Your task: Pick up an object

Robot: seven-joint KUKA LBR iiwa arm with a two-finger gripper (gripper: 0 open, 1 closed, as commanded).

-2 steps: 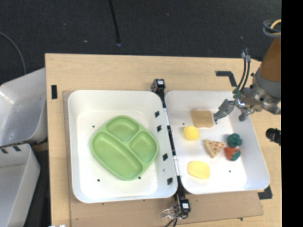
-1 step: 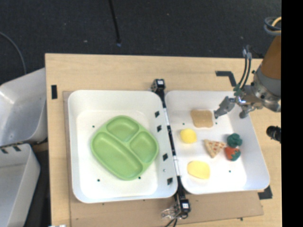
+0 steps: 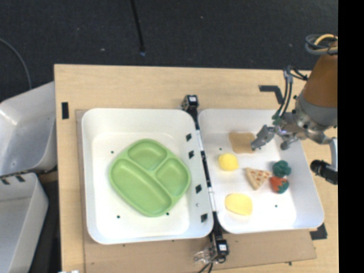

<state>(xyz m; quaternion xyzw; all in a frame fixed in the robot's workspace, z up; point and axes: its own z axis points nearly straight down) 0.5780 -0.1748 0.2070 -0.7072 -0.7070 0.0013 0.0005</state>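
Note:
The right bin (image 3: 296, 209) holds a tan flat slice (image 3: 240, 141), a yellow ball (image 3: 228, 162), a triangular pizza-like wedge (image 3: 258, 178), a yellow lemon-shaped piece (image 3: 239, 204), a dark green piece (image 3: 281, 168) and a red strawberry-like piece (image 3: 278, 184). My gripper (image 3: 274, 140) hangs above the bin's upper right part, just right of the tan slice. Its fingers are spread and nothing sits between them.
The left bin (image 3: 96, 209) holds a green divided plate (image 3: 149, 177). A black clip (image 3: 189, 102) sits at the top of the seam between the bins, and another clip (image 3: 219, 247) sits at the bottom. White containers (image 3: 23, 129) stand off the bench's left edge.

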